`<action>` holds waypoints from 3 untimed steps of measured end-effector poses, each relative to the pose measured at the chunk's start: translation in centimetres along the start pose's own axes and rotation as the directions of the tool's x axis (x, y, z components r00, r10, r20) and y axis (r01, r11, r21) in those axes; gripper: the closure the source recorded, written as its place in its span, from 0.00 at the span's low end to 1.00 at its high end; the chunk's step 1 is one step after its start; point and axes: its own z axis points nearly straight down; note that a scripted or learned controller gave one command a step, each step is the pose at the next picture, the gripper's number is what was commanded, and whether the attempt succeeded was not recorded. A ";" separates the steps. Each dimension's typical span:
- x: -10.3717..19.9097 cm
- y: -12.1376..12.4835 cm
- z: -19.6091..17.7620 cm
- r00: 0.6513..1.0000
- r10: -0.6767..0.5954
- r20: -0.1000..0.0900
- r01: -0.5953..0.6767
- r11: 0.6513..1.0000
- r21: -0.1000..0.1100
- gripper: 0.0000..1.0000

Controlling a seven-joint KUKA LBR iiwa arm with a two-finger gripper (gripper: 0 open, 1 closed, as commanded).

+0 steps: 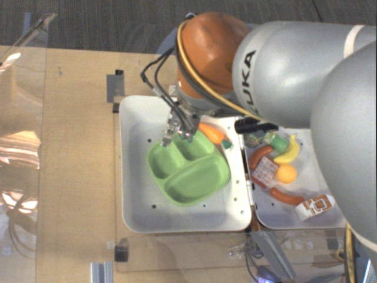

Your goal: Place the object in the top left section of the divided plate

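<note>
Over the green divided plate [188,171], the fingers [178,132] hang near its upper rim, their spread unclear.

The place looks like a robotics lab, not a home or a kitchen. A large grey industrial arm [306,69] with the maker's letters on it reaches over a pale wooden surface [65,158], where two shallow white bins [132,217] are fixed side by side with small black brackets [118,86]. The food in the right bin is plastic toys [283,164], loose cables [156,69] hang at the wrist, and the floor behind is dark office carpet [118,10].
</note>
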 end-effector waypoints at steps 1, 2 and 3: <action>0.0 0.0 0.0 1.000 0.000 0.000 0.000 1.000 0.000 0.00; -0.1 0.2 -1.2 1.000 -0.002 0.007 0.002 1.000 -0.006 1.00; -7.8 -3.8 2.2 1.000 0.015 -0.001 -0.015 1.000 0.003 1.00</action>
